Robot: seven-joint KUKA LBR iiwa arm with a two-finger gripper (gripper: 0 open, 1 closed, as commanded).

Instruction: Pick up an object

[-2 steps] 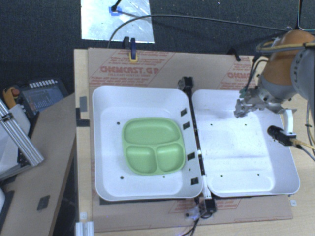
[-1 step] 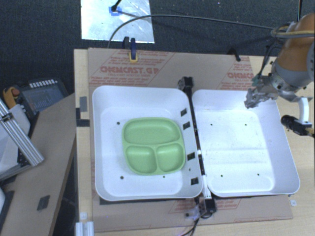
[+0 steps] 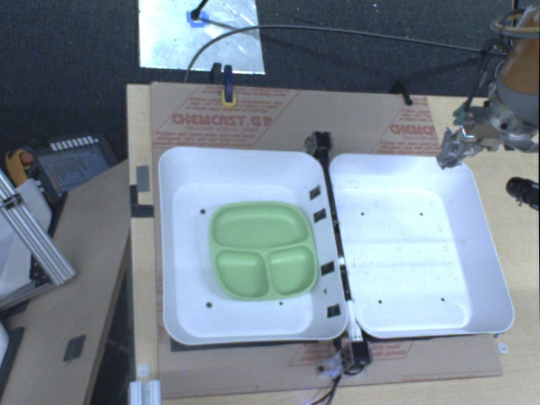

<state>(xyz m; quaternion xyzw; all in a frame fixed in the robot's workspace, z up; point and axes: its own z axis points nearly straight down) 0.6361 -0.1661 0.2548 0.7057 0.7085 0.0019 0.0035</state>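
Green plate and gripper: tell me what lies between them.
In the camera view, between the green divided plate and the gripper lie the black clips joining the bins and the right bin's bare floor.

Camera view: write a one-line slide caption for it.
A green divided plate lies in the left bin while the gripper hangs over the right bin's far corner.

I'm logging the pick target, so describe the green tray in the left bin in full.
The green tray is a pale green, matte, plastic-looking plate with rounded corners and three sections: one wide section across the far side and two smaller ones nearer the camera. It lies flat on the floor of the left bin, roughly centred, its sections bare. The gripper is far off, over the right bin's far corner.
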